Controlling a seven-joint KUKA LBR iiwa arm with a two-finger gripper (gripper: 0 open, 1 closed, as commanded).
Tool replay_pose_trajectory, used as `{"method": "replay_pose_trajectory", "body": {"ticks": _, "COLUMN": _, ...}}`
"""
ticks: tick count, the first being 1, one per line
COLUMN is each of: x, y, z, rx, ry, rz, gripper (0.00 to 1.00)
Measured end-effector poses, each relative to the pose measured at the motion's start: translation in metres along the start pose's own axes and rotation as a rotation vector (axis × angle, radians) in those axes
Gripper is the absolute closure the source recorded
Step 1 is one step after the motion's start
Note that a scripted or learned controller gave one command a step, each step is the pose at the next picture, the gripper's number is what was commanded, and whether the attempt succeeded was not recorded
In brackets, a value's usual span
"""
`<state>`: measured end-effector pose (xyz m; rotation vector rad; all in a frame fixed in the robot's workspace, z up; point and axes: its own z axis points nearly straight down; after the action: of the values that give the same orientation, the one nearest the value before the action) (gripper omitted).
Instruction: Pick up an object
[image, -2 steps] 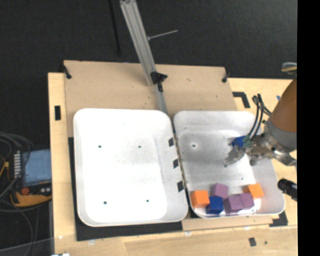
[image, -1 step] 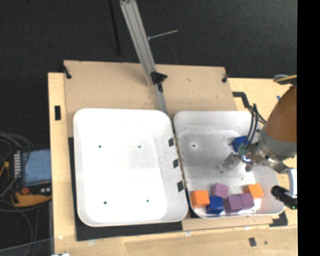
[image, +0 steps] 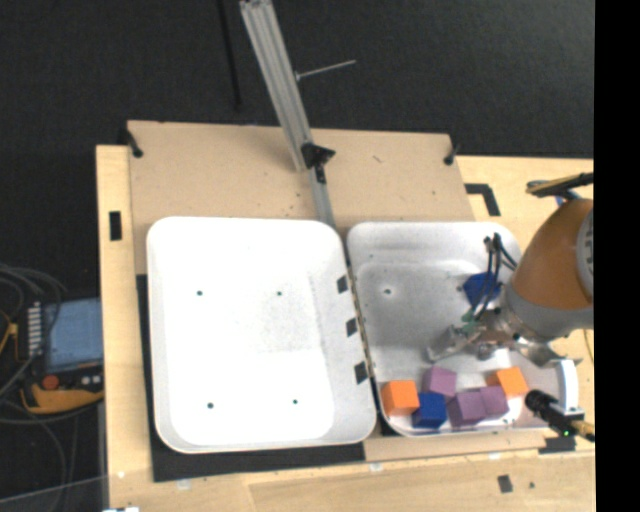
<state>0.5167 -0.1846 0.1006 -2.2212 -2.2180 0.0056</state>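
The jaws (image: 470, 340) hang low in the right bin (image: 400, 260); whether they stand open or closed cannot be told. The nearest purple block (image: 441, 381) lies just beside them at about seven o'clock, with an orange block (image: 402, 394) farther out toward eight.

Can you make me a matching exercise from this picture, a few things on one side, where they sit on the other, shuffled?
Things:
1. blue block
2. gripper
3. left bin
4. right-hand orange block

Places:
A. beside the right bin, dark dots on its floor
B. above the purple blocks
C. between the left-hand orange block and the purple ones
D. right of the purple blocks

Pairs: 1-C, 2-B, 3-A, 4-D
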Motion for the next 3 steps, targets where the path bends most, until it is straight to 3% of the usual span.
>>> {"method": "replay_pose_trajectory", "body": {"ticks": 1, "x": -0.001, "y": 0.003, "z": -0.014, "rx": -0.01, "ry": -0.001, "rz": 0.008, "gripper": 1.0}}
{"method": "replay_pose_trajectory", "body": {"ticks": 2, "x": -0.002, "y": -0.001, "z": -0.077, "rx": -0.012, "ry": -0.002, "rz": 0.0, "gripper": 1.0}}
{"method": "replay_pose_trajectory", "body": {"ticks": 3, "x": -0.004, "y": 0.001, "z": -0.105, "rx": -0.01, "ry": -0.002, "rz": -0.004, "gripper": 1.0}}
